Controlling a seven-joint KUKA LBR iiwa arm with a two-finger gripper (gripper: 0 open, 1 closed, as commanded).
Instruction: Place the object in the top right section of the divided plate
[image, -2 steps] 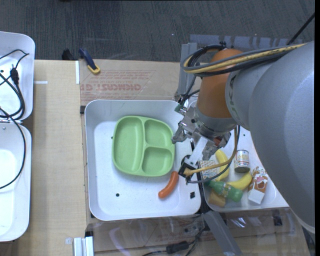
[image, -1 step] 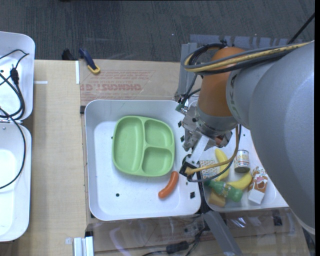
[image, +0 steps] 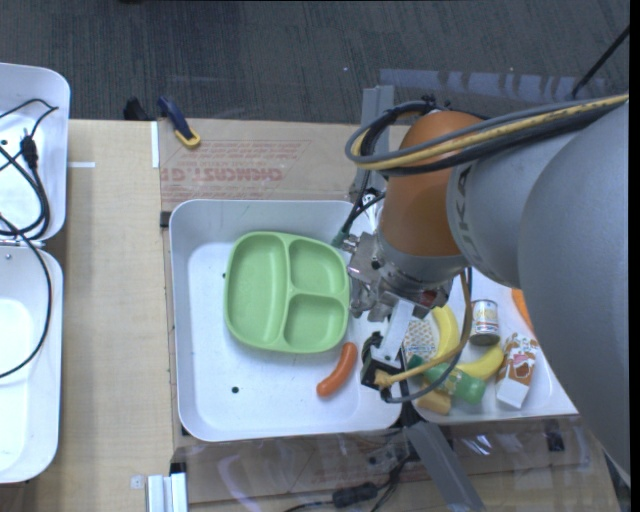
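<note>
A light green divided plate (image: 285, 292) lies flat in the left bin (image: 205, 400), with one long section on its left and two smaller ones on its right. An orange sausage-shaped toy (image: 337, 370) rests on the bin floor just below the plate's lower right corner, touching neither the plate nor the gripper. My gripper (image: 366, 305) hangs at the plate's right edge, over the wall between the two bins, a little above and to the right of the sausage. The wrist hides its tips.
The right bin (image: 548, 400) holds a banana (image: 447, 330), a small can (image: 485, 322), a white carton (image: 516, 372), and green and yellow toys (image: 452, 392). The arm covers most of that bin. A brown cardboard sheet (image: 250, 165) lies behind the bins.
</note>
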